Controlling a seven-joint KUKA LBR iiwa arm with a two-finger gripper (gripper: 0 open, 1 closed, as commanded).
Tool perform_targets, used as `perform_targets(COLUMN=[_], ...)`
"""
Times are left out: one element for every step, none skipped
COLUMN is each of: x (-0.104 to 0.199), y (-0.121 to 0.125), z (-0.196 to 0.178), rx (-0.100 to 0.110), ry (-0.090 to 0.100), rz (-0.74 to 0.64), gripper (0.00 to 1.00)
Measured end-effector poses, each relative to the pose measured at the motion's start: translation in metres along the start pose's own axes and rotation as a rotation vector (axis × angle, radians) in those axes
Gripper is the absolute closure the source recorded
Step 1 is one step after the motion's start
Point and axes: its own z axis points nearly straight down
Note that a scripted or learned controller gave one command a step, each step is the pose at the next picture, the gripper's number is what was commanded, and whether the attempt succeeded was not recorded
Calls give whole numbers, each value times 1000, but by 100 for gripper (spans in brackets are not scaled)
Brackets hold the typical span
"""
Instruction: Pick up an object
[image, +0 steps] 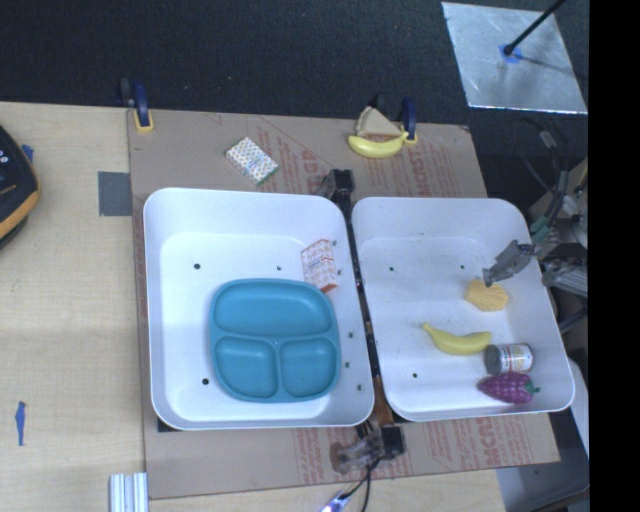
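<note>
1. Red letters are printed on the cardboard (440, 170), too faint to be read.
2. The banana (457, 340) is laid in the right bin (400, 400), long side left-to-right.
3. The gripper (497, 272) is seen just above the yellow piece (486, 296); its grip cannot be told.

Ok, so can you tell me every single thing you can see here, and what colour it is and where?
Bins: 2, white, side by side on the bench.
Divided tray: 1, teal, left bin.
Small packet: 1, red and white, left bin, by the tray's top right corner.
Yellow chunk: 1, right bin, near the gripper.
Banana: 1, yellow, right bin.
Little can: 1, white with dark lid, right bin.
Grapes: 1 bunch, purple, right bin's front corner.
Second banana: 1, yellow, behind the bins.
Patterned packet: 1, behind the left bin.
Gripper: 1, grey, over the right bin.
</note>
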Motion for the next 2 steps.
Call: perform_targets(x=[-33, -33], y=[0, 32], z=[100, 167], rx=[2, 2], ry=[0, 0], rz=[0, -1], gripper=[0, 0])
